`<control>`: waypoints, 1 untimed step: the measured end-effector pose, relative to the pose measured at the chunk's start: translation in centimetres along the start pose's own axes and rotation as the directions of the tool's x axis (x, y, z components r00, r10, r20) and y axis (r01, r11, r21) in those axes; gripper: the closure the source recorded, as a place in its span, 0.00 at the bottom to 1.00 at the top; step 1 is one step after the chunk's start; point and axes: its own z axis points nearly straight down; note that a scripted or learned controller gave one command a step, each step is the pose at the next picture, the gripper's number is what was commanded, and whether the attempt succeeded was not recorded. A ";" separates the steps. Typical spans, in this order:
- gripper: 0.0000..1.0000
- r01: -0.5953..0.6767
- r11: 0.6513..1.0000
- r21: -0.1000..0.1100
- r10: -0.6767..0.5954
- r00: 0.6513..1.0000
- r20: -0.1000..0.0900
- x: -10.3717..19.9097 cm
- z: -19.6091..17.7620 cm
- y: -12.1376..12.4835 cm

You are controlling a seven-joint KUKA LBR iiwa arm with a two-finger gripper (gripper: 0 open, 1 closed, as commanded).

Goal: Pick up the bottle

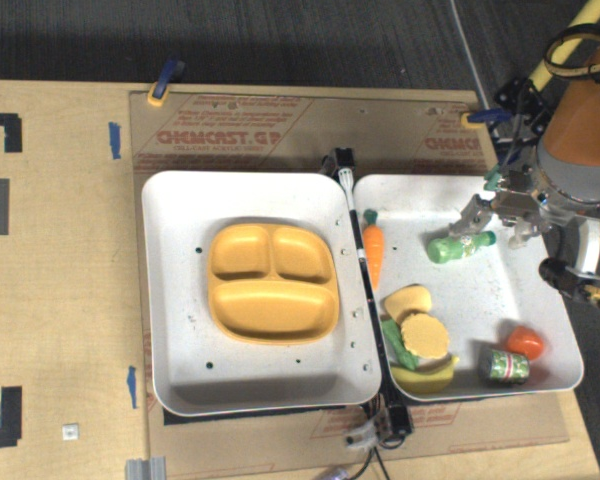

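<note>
The green bottle (457,247) lies on its side in the upper part of the right bin (555,313), its cap end pointing right. My gripper (499,222) hangs just above and to the right of it, open. One finger (473,214) is close over the bottle's upper edge and the other sits further right, near the bin's wall. Nothing is held between them. The grey arm with its orange band (583,118) comes in from the upper right.
The left bin (170,298) holds a yellow divided plate (273,280). The right bin also holds a carrot (373,252) by the divider, a burger (423,335), a banana (427,374), a green can (507,366) and a red tomato (526,343).
</note>
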 end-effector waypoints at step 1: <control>0.00 0.129 0.992 0.003 -0.129 0.992 -0.001 0.9 10.4 1.6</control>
